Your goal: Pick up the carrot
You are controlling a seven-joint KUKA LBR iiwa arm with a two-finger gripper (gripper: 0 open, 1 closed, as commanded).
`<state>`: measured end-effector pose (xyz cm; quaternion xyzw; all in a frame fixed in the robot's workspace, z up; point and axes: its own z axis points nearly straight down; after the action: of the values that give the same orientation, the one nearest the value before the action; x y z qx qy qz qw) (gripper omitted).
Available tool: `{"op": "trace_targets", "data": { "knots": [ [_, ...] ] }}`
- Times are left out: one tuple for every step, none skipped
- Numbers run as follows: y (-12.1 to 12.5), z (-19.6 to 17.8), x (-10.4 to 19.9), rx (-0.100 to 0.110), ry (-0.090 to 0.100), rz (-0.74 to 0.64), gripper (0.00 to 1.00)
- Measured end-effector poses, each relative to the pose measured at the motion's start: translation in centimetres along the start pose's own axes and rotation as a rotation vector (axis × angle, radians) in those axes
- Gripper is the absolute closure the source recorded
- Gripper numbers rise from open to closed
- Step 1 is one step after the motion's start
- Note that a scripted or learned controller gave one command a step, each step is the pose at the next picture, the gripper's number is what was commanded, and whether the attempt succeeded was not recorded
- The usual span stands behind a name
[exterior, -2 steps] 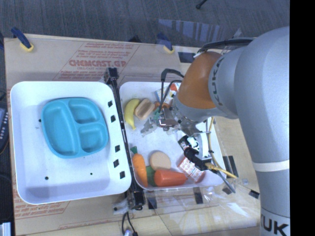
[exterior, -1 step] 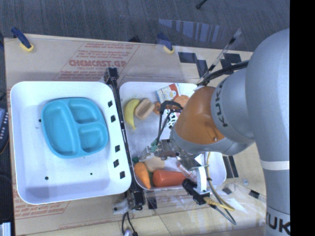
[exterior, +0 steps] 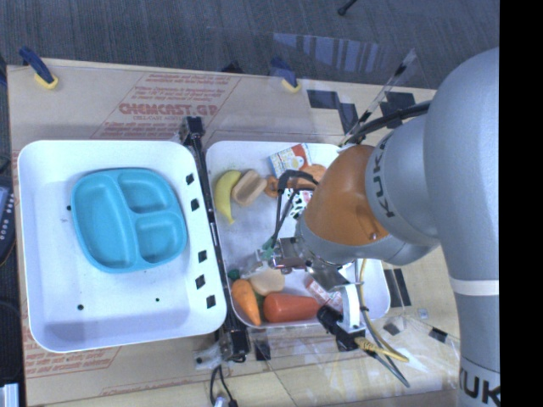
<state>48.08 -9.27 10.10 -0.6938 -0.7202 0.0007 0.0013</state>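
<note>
The carrot [exterior: 245, 302], orange with a green stub at its top, lies in the near left corner of the right bin [exterior: 215, 253]. It rests against a red, sausage-shaped item [exterior: 290, 309] to its right. My gripper [exterior: 285, 263] hangs low over the middle of that bin, a short way up and to the right of the carrot, mostly covered by the orange-banded wrist. A pale tan piece [exterior: 267, 281] sits between the gripper and the carrot. Nothing can be seen held in the gripper.
A banana [exterior: 225, 195], a tan bread roll [exterior: 249, 187], a small printed carton [exterior: 288, 159] and an orange item [exterior: 312, 175] crowd the far part of the right bin. The left bin [exterior: 34, 253] holds a blue divided plate [exterior: 127, 219].
</note>
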Motion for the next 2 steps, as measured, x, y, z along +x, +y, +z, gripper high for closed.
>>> {"op": "trace_targets", "data": {
  "knots": [
    [-0.01, 0.02, 0.02, 0.000, 0.000, -0.001, 0.00],
    [-0.38, 0.95, 0.08, 0.000, 0.001, 0.213, 0.00]
  ]
}}
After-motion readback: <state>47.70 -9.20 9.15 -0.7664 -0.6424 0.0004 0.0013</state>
